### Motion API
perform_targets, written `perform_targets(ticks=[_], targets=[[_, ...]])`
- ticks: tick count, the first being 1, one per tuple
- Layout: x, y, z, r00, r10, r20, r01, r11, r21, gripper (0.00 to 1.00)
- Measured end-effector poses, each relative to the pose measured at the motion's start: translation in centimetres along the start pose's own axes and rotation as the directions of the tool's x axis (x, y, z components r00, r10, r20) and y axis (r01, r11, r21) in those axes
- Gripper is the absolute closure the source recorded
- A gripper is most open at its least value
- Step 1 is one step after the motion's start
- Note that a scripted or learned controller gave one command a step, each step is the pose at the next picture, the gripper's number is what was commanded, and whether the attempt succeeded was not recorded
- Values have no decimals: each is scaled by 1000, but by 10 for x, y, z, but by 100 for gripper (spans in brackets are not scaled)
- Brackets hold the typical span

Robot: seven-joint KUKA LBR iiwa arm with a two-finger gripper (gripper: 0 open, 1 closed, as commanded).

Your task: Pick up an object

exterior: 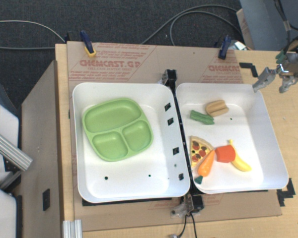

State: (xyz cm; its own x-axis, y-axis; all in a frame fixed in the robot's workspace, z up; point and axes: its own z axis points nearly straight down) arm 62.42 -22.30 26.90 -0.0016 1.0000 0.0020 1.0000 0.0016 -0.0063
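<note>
I judge nothing is picked yet: my pincer hangs apart and bare beyond the right bin's far corner, with the bun, bean and carrot lying below-left of it.

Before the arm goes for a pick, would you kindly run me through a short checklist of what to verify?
1. Tool outside the bins, beyond the right bin's far corner: ok.
2. Tool fingers spread, nothing between them: ok.
3. Targets in right bin: bread roll, green bean, pizza slice, carrot, red piece, banana: ok.
4. Roll has free room: ok.
5. Carrot, red piece and banana crowded: not ok.
</note>
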Motion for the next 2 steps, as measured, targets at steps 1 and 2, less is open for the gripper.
perform_targets(ticks=[1,2], targets=[[6,6,64,1000,-2,-3,2,1000,6,0],[-1,0,126,1000,2,-3,-2,1000,7,0]])
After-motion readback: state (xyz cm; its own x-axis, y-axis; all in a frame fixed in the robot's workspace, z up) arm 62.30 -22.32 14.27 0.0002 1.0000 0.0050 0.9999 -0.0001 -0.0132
